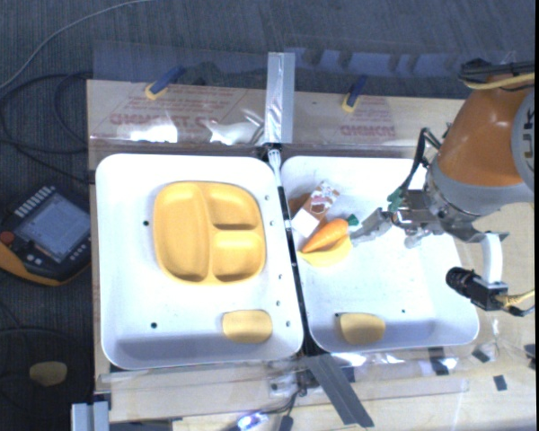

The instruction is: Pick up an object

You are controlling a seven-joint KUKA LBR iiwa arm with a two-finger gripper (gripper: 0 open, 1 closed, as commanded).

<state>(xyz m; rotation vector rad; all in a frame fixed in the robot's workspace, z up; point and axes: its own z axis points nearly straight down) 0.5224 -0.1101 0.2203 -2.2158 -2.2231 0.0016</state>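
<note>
In the right bin (431, 317), near its left wall, an orange carrot-shaped toy (326, 233) lies on top of a yellow rounded piece (328, 253). Just behind them are a small red-and-white packet (322, 197) and a brown piece (296, 206). A tan oval piece (362, 328) rests at the right bin's front edge. My gripper (366, 226) hangs low over the right bin, its tip just right of the carrot toy, close to it or touching it. Nothing is visibly held.
The left bin (126, 312) holds a yellow divided tray (208, 232) and a tan oval piece (247, 325) near its front. The grey and orange arm (485, 164) covers the right bin's far right corner. A metal bar (279, 97) stands behind the bins.
</note>
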